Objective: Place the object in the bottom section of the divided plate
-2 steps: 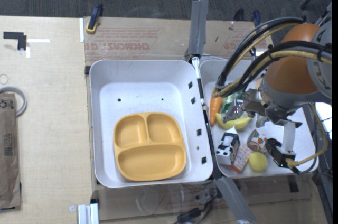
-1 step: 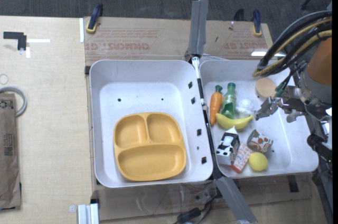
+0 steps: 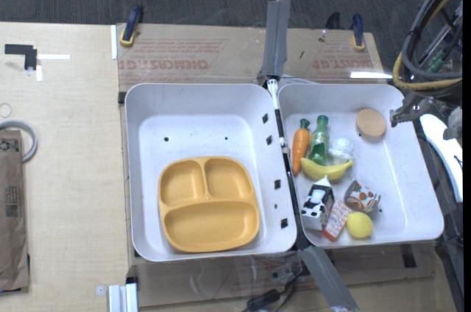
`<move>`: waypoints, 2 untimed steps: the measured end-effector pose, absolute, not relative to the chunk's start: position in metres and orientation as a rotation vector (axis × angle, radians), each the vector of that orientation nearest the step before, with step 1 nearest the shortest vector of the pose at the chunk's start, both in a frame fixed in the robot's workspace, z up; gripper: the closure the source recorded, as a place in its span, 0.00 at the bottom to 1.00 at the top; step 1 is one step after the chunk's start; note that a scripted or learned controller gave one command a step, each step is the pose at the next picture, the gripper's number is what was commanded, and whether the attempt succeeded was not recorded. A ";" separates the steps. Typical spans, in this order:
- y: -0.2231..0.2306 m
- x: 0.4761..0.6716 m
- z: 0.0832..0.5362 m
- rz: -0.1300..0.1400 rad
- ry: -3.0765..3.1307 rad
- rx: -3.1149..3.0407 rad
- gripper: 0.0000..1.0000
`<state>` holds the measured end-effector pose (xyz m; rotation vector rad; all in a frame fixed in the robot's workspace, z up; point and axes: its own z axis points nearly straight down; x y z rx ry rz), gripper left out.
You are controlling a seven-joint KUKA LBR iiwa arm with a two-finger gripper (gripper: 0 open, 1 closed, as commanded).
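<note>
A yellow divided plate (image 3: 210,204) lies in the left bin (image 3: 147,119), with two small sections at the back and one wide bottom section (image 3: 211,224) at the front; nothing is on it. The right bin (image 3: 412,185) holds a carrot (image 3: 300,145), a green bottle (image 3: 319,140), a banana (image 3: 326,169), a tan round disc (image 3: 372,123), a cow-patterned carton (image 3: 316,204), a lemon (image 3: 359,224) and two small red boxes (image 3: 362,196). My gripper (image 3: 403,113) is a dark shape at the right bin's far right rim, beside the disc and touching no object.
A grey divider (image 3: 277,119) runs between the two bins. Cables and the arm's white link (image 3: 441,141) crowd the right edge. Cardboard (image 3: 191,57) lies behind the bins, and a brown bag (image 3: 11,207) lies on the wooden bench at the left.
</note>
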<state>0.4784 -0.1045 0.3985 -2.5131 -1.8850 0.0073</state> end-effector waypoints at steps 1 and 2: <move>-0.104 0.478 0.398 0.008 -1.885 -2.513 0.00; -0.079 0.478 0.441 0.008 -1.685 -2.652 0.00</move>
